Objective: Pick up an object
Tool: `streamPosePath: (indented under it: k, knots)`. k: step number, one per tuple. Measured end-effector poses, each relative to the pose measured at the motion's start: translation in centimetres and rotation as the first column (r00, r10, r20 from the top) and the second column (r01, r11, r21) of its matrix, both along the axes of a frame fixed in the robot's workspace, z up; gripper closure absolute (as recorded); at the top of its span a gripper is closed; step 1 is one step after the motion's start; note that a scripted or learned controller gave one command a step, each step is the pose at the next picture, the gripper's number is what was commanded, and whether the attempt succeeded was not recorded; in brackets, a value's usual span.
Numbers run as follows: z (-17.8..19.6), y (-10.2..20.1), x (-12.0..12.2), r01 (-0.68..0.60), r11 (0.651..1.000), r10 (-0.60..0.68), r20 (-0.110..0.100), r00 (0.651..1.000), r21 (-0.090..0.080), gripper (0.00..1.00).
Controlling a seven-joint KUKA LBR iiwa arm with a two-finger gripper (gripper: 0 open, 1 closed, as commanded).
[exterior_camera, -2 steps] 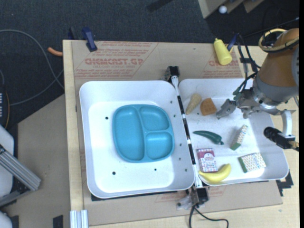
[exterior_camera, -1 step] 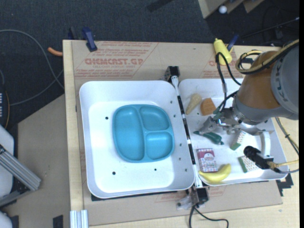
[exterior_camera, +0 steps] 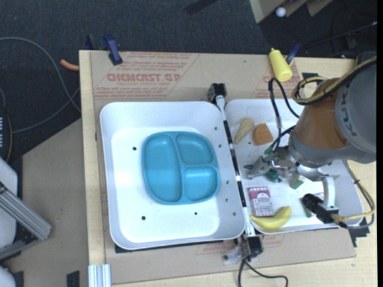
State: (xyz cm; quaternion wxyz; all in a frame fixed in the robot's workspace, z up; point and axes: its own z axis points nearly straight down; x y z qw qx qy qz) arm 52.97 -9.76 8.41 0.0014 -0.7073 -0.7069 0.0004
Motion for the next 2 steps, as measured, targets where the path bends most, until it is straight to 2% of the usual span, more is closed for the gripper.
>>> streamPosePath:
  k: [1,2]
  knots:
    - [0.05,-1.02,2.71,-0.001,1.000,0.001,0.004,1.000,-0.002,0.00]
    - [1.03,-0.98,2.75,-0.001,1.000,0.001,0.006,1.000,-0.003,1.00]
